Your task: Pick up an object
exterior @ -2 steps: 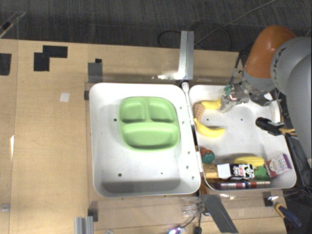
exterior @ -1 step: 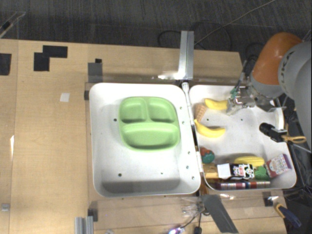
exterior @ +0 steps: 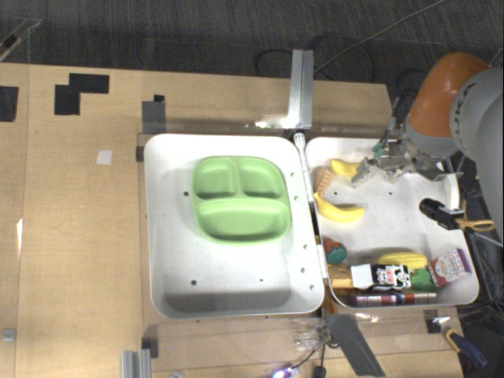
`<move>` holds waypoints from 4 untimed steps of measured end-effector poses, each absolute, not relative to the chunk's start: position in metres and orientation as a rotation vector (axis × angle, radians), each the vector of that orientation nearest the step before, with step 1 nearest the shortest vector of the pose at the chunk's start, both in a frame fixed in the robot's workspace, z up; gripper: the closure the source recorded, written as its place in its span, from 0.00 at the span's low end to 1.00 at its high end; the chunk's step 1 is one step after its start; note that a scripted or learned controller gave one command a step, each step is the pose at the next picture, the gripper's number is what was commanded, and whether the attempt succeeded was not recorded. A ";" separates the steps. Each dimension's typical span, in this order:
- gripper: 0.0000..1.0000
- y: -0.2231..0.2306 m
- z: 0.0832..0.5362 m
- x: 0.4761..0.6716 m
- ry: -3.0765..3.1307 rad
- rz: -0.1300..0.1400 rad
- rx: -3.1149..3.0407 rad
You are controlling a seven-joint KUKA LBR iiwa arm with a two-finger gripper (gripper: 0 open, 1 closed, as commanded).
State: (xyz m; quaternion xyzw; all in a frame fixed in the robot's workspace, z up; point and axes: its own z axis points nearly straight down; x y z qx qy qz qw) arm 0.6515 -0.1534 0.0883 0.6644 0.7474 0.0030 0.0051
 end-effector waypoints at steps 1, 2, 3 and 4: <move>0.00 -0.107 0.089 0.670 2.553 -0.008 1.819; 1.00 -0.104 0.098 0.671 2.563 -0.004 1.818; 0.00 -0.104 0.098 0.671 2.563 -0.004 1.818; 0.00 -0.105 0.091 0.602 2.657 0.014 1.649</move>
